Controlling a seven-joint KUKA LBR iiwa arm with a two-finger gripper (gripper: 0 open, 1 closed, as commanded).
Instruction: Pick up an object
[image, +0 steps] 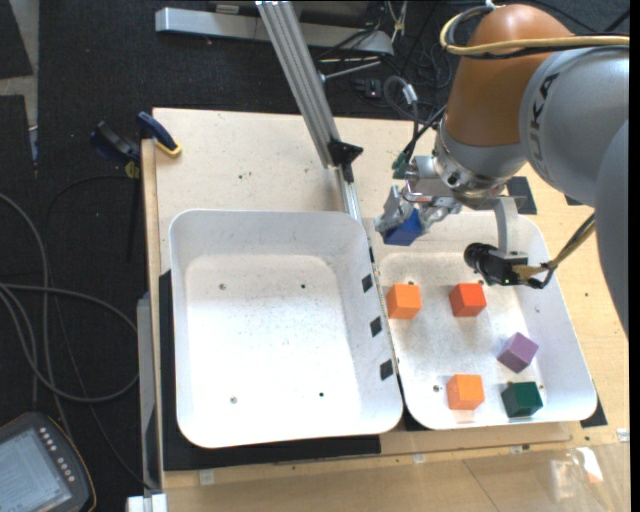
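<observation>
Gripper (404, 222) raised over the right bin's (572, 340) far corner, fingers closed on a blue block (403, 233), five blocks below

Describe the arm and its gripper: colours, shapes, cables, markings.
The arm is thick, rounded grey casing with dark KUKA lettering and a glossy orange band. A yellowish cable loops over it. The gripper is a small metallic assembly with wires.
</observation>
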